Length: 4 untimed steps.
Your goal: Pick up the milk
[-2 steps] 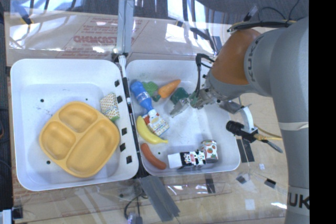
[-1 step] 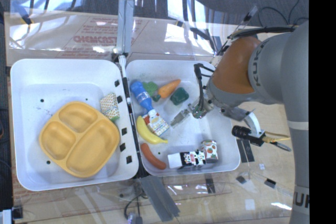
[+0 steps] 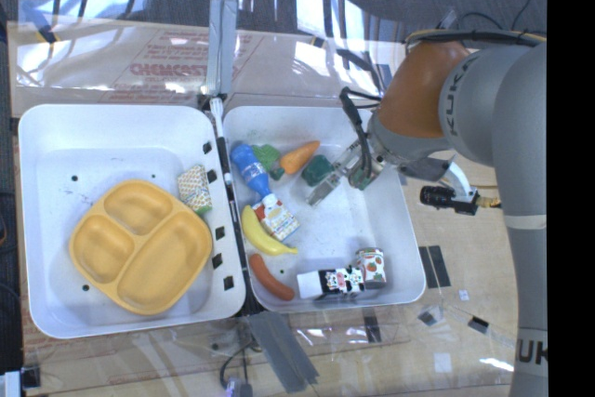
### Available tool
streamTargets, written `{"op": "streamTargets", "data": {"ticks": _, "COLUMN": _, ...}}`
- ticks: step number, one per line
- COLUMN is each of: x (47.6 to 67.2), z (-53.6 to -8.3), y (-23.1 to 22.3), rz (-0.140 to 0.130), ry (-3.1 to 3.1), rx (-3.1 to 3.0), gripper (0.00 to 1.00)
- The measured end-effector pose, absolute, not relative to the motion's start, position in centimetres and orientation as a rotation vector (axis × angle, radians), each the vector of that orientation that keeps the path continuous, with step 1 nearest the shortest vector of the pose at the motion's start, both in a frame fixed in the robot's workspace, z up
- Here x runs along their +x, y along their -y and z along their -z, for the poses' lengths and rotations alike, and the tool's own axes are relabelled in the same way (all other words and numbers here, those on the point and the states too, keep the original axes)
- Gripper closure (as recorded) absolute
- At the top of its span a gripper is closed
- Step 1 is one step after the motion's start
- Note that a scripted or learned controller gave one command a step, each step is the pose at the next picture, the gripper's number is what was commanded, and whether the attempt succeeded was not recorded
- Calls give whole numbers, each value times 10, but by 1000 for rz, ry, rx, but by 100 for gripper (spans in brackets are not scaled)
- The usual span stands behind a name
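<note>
Camera view puts my gripper (image 3: pixel 337 178) spread and empty in the right bin (image 3: pixel 395 242), well short of the milk (image 3: pixel 330 283) lying flat by the front wall.

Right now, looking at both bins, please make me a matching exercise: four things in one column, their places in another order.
1. yellow plate
2. carrot
3. milk carton
4. banana

a. right bin, near front wall
b. left bin
c. right bin, back part, beside a green thing
d. right bin, near the divider, below the blue bottle

Pairs: 1-b, 2-c, 3-a, 4-d
</note>
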State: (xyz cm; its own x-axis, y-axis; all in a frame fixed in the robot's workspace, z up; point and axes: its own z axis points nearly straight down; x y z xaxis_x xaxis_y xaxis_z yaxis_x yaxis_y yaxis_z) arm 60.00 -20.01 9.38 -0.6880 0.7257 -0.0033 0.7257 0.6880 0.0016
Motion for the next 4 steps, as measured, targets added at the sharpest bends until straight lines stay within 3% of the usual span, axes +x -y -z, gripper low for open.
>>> {"op": "streamTargets", "data": {"ticks": 1, "x": 601, "z": -105, "y": 200, "rz": 0, "ry": -2883, "rx": 1231, "gripper": 100}}
{"op": "streamTargets", "data": {"ticks": 2, "x": 543, "z": -242, "y": 211, "rz": 2, "ry": -3084, "rx": 578, "gripper": 100}}
{"op": "streamTargets", "data": {"ticks": 3, "x": 511, "z": -301, "y": 186, "rz": 2, "ry": -3057, "rx": 704, "gripper": 100}}
{"op": "streamTargets", "data": {"ticks": 4, "x": 477, "z": -241, "y": 197, "rz": 1, "ry": -3138, "rx": -154, "gripper": 100}}
